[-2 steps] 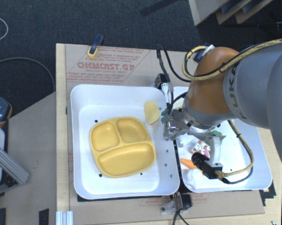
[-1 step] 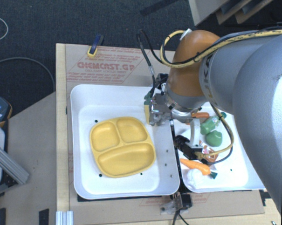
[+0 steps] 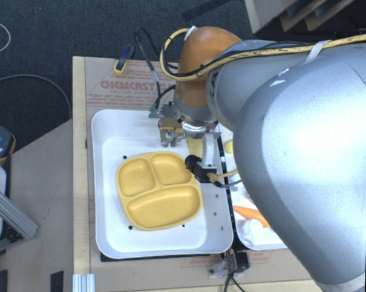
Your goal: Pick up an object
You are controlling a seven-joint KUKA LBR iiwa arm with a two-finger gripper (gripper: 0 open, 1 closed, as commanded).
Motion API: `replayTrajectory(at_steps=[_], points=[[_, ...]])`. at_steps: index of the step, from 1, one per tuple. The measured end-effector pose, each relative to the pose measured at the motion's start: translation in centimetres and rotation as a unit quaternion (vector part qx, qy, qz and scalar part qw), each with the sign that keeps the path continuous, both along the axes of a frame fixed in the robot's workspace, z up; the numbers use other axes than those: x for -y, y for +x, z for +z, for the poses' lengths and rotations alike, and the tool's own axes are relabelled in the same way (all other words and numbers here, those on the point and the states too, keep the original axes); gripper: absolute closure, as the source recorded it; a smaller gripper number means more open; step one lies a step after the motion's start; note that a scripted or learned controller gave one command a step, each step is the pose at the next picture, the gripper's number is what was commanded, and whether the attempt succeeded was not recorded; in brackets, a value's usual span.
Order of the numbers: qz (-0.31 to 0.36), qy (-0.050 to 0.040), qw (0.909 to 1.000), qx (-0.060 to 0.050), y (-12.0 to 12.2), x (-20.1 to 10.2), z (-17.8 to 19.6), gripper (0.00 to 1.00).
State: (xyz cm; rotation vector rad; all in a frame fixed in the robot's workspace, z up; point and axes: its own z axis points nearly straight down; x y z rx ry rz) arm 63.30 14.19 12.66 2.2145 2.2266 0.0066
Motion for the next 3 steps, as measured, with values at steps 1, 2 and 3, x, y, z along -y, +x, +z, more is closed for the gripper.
replayTrajectory(at_steps=[1, 2, 3], points=[[-0.002, -0.0010, 1.0000, 0.000, -0.2, 0.3, 1.4, 1.00], [0.001, 0.0012, 1.0000, 0.002, -0.4, -8.0, 9.1, 1.00], [-0.005, -0.0012, 1.0000, 0.003, 1.8, -2.9, 13.8, 1.00]])
